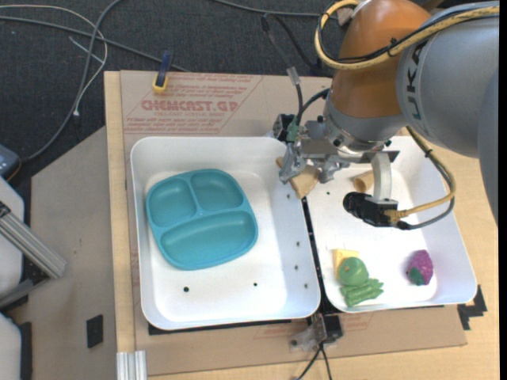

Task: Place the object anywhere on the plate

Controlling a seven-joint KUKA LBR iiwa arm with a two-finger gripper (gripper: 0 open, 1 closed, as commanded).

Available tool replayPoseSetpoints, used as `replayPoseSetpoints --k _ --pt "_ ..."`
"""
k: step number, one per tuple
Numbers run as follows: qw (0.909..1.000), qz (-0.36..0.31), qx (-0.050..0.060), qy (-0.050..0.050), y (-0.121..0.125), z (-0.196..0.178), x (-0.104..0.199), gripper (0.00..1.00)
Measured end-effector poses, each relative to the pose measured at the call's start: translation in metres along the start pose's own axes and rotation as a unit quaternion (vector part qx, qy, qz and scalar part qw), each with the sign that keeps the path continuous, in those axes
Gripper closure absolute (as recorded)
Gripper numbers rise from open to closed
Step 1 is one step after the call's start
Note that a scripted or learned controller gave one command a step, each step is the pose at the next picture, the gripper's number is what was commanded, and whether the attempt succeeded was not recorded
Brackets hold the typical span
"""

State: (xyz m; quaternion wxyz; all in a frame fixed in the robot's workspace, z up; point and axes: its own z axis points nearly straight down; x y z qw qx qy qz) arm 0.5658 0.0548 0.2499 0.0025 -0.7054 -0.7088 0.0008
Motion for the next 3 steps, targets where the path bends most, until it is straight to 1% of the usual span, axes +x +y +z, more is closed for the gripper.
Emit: replayPoseSetpoints --k 1,2,3 --pt "1.0000 0.000 0.000 0.000 -0.005 0.005 0.057 1.00" --pt "1.0000 0.000 0.001 0.000 -0.022 0.032 0.103 1.00" --pt "1.0000 0.002 -0.001 -0.001 -0.021 0.030 0.100 0.00"
